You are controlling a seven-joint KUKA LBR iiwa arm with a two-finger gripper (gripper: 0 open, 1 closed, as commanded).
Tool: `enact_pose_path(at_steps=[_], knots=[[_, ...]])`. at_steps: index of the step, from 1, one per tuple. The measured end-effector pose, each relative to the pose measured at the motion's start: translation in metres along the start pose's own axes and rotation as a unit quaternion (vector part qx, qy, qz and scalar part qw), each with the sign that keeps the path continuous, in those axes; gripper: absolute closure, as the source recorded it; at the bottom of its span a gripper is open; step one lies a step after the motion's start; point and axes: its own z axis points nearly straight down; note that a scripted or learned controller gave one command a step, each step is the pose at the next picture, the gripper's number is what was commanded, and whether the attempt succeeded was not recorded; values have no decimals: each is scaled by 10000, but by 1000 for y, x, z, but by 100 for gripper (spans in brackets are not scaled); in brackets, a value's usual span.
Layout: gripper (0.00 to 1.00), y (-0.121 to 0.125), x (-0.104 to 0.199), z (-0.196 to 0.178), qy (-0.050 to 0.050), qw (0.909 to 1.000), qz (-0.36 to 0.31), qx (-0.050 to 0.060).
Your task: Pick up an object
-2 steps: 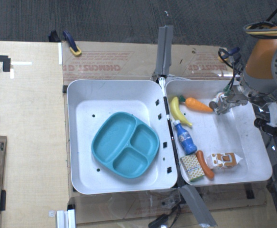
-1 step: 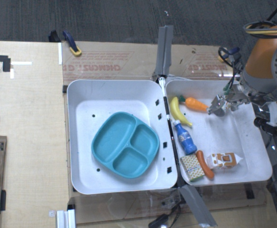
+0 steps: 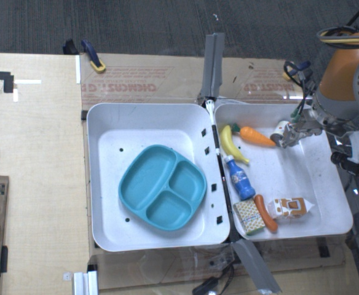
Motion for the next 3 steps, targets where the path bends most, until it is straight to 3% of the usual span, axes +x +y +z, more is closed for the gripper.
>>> enact_pose_path(at_steps=[1, 2, 3], knots=[[100, -34, -27, 24, -21, 9964, -834, -133], [100, -73, -22, 25, -5, 9999, -56, -131], [0, -69, -14, 25, 53, 9998, -108, -132]])
